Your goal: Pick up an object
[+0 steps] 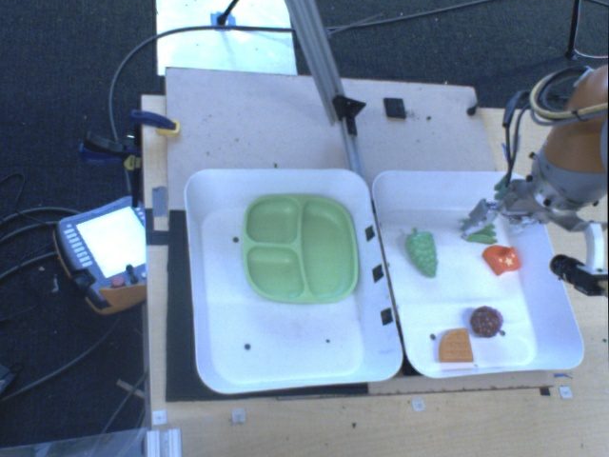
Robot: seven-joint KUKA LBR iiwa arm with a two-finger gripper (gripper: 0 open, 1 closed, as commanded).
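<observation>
Here, the gripper (483, 219) is hanging low over the upper right part of the right bin (552, 346), reaching in from the frame's right edge; its fingers are sitting close against a small green item (485, 234), and whether they are released or clenched cannot be determined. Inside the same bin, a green leafy toy (422, 253) is lying left of centre, a red-orange piece (501, 259) is lying just below the gripper, and a dark round object (486, 321) is sitting beside an orange block (455, 347) near the lower edge. The left bin (285, 350) is holding a green divided plate (301, 248) in its upper half.
</observation>
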